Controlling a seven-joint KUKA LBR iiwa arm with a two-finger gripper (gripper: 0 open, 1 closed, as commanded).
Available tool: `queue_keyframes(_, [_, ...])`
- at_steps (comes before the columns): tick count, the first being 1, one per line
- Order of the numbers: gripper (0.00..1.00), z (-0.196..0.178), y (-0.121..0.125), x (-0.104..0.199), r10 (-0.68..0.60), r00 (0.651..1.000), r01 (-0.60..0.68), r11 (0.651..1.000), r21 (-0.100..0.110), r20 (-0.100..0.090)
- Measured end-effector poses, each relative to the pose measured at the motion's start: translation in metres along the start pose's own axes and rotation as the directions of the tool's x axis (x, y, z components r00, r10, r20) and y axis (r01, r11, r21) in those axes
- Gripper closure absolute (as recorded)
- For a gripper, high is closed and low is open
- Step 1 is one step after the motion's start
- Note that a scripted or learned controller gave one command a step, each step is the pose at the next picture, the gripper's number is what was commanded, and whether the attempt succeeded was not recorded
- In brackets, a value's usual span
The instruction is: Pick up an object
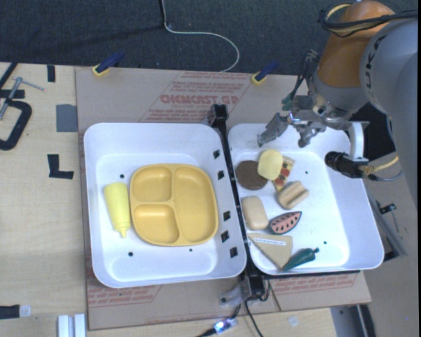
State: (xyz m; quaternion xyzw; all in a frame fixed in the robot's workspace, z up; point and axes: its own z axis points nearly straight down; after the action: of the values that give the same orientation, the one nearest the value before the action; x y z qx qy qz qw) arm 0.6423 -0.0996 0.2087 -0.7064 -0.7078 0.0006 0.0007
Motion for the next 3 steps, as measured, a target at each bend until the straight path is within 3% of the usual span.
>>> queue_keyframes(1, [0.0, 0.13, -0.074, -0.061, 0.008, 1.0, -0.008, 1.0, 0.005, 0.003])
queue_keyframes(2, [1.0, 0.113, -0.069, -0.058, 0.001, 1.0, -0.001, 1.0, -0.002, 0.003])
queue_keyframes(3, [1.0, 0.02, -0.096, 0.023, -0.006, 1.0, 0.006, 1.0, -0.005, -0.002])
